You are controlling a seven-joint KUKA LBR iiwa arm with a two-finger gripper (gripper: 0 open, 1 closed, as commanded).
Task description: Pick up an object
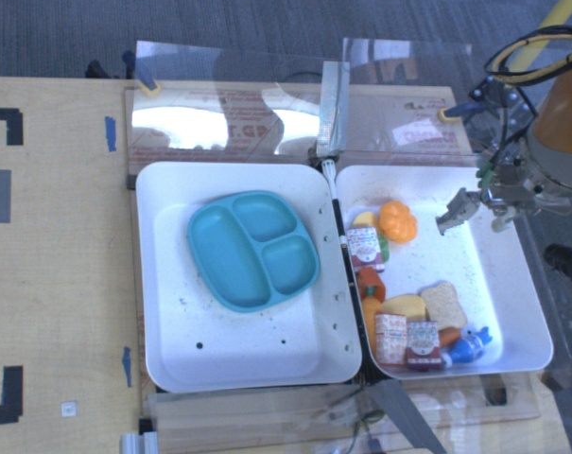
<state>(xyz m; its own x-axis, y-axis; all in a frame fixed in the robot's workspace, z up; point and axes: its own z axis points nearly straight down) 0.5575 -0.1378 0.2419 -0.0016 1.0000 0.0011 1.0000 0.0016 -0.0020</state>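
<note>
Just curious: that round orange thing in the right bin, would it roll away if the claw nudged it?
Probably: the orange thing looks rounded, so it may roll. Items crowd its left, likely stopping it there. It looks like toy food, so probably light.

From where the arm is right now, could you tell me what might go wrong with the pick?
1. The toys in the right bin crowd its left side; the orange toy touches the small carton, so a grasp may nudge both.
2. The gripper hovers right of the pile over bare floor; closing here would likely catch nothing.
3. The bread slice lies flat, hard to pinch.
</note>
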